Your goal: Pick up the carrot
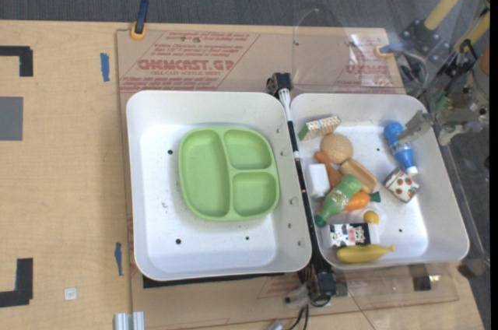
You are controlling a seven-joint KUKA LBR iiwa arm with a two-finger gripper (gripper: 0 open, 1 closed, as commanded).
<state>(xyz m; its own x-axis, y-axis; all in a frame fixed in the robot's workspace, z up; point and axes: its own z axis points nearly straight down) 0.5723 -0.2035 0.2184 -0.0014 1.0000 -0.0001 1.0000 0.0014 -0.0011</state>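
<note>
- Carrot (pixel 359 201): lies in the right bin (pixel 447 231), mid-bin towards the near side, pressed against a green bottle-like thing (pixel 341 196) on its left and just near of a tan hot-dog bun (pixel 359 173).
- Jaws: hang by the right bin's far right side, close to a blue bottle (pixel 399 145) and well apart from the carrot; blurred against the arm (pixel 455 99), so released or clenched, cannot tell.
- Risk of closing on the wrong thing: packed so tightly that a descent slightly to the left probably catches the green thing instead, or both together.
- Risk of a slip: little of the orange body exposed, likely smooth and tapered, so a pinch near the tip probably squirts it out.
- Risk of a knock on the way across: blue bottle and a strawberry-print cube (pixel 402 185) sit between jaws and carrot; a low sweep could shove them.
- Risk of scatter: a small yellow piece (pixel 372 217) and a black-and-white carton (pixel 348 233) just near of the carrot could be nudged towards the banana (pixel 364 252).
</note>
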